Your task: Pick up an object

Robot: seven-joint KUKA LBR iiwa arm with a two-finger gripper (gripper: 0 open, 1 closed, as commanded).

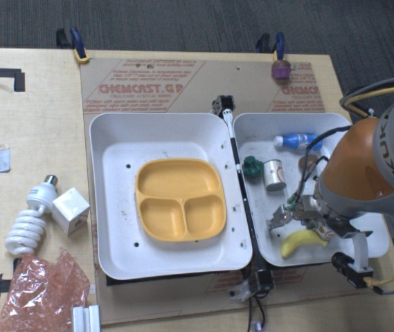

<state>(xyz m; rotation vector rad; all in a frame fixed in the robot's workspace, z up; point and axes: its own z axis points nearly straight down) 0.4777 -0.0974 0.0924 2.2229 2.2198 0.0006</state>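
my hand [284, 218]: low in right bin [262, 131], opening cannot tell | banana [302, 241]: near bin's front edge, just beside hand | yellow tray [181, 198]: left bin [113, 185]

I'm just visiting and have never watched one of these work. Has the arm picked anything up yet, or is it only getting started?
Nothing looks picked up yet. The banana, the small can, the blue bottle and the green object all lie in the right bin. In hand: the arm has reached into that bin, its claw low beside the banana. I can't tell if it grips anything. Left: closing on one object and lifting it clear.
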